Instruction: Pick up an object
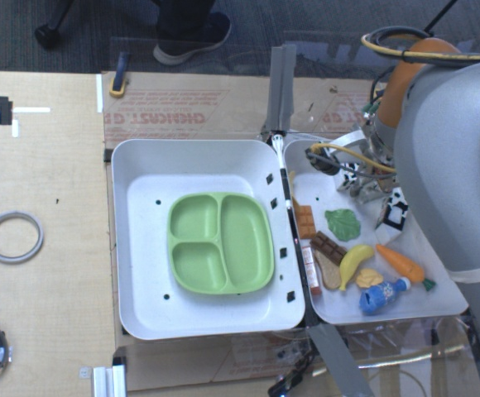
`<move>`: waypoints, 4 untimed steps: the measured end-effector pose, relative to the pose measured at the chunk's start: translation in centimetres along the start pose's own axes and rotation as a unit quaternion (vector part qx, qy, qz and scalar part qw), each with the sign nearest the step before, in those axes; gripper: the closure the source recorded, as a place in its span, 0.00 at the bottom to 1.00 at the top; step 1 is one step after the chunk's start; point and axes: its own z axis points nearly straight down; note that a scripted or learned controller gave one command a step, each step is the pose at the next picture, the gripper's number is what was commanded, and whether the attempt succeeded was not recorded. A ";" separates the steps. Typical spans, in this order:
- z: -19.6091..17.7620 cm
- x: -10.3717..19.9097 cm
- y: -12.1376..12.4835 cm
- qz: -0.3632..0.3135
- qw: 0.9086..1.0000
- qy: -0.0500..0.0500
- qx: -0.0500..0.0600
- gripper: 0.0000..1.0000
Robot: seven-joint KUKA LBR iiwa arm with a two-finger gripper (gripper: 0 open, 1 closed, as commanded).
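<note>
The right bin [439, 300] holds several toy foods: a green leaf [343, 223], a yellow banana [354, 263], an orange carrot [401, 262], a blue bottle [382, 295], a brown chocolate bar [327, 246], an orange wafer [305, 220] and a thin red-and-white stick [309, 267]. My gripper [362, 184] hangs over the far part of this bin, just above and right of the leaf, partly hidden by cables and the wrist. Nothing is visibly held in it.
The left bin [136, 222] holds a green divided plate [222, 242]. The big grey arm [451, 164] covers the right bin's right side. A roll of tape [12, 236] lies on the bench at far left.
</note>
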 end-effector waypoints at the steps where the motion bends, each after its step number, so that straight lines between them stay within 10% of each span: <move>1: 0.4 -0.6 0.1 0.002 1.000 -0.011 0.004 0.00; 2: -0.6 -0.4 0.1 0.001 1.000 -0.006 0.002 1.00; 3: -0.3 -0.8 0.2 0.002 1.000 -0.013 0.004 0.00; 4: -1.3 -0.7 0.2 0.001 1.000 -0.011 0.003 1.00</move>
